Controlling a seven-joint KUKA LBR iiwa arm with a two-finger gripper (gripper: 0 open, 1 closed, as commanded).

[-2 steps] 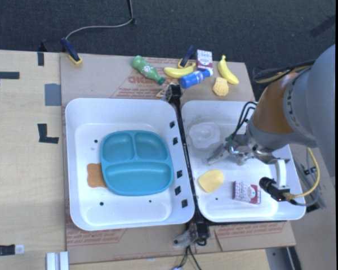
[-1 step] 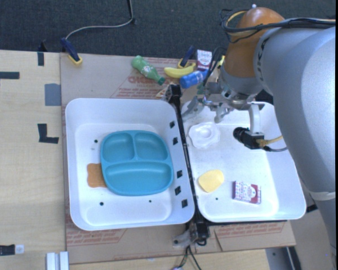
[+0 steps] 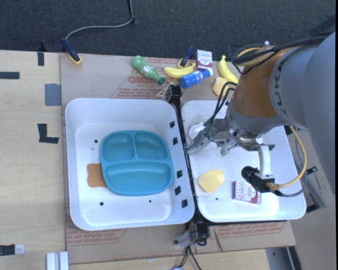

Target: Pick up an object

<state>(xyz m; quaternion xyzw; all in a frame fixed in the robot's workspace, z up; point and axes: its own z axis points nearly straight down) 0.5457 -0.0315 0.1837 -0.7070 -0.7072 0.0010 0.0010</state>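
Hovering low in the right bin (image 3: pixel 281 207), the hand (image 3: pixel 205 139) sat right of frame centre; whether it was clenched or released, I could not tell. Nothing looked grasped. The yellow piece (image 3: pixel 211 180) lay just below, so descent and closing seemed next.

Fixed overhead camera, slanted down on both bins (image 3: pixel 73 151), seemingly mid-range.

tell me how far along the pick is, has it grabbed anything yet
Done: the arm is over the right bin, with the gripper low near that bin's left wall. In hand: nothing shows between its fingers. Left: the yellow piece and the small red packet lie on the bin floor, unpicked.
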